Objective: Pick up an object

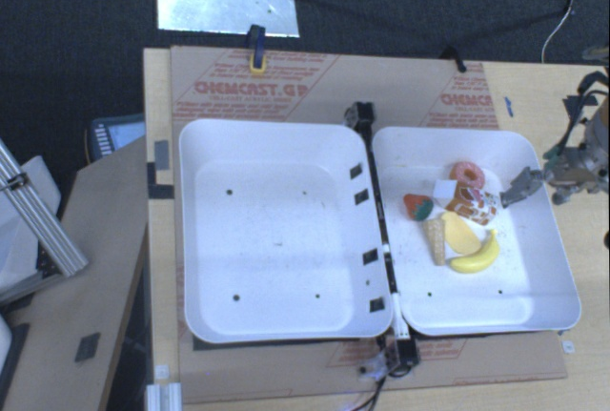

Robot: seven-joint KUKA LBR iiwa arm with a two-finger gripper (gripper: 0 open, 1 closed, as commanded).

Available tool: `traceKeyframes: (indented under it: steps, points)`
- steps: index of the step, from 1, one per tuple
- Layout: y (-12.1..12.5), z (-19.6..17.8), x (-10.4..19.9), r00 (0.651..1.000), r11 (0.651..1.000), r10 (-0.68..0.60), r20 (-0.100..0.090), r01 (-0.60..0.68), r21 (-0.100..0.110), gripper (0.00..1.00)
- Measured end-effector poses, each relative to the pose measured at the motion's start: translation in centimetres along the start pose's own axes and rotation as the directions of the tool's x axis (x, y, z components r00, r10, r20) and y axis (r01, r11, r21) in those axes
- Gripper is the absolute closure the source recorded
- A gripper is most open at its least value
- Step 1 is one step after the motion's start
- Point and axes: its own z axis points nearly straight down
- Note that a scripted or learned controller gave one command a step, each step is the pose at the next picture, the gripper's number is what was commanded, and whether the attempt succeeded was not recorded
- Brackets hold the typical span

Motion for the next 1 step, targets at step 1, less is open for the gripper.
traceKeyframes:
  steps: [1]
  points:
    - [7.77,-7.18,0.09,1.0,1.0,-0.005,0.004,0.005,-0.013,0.0]
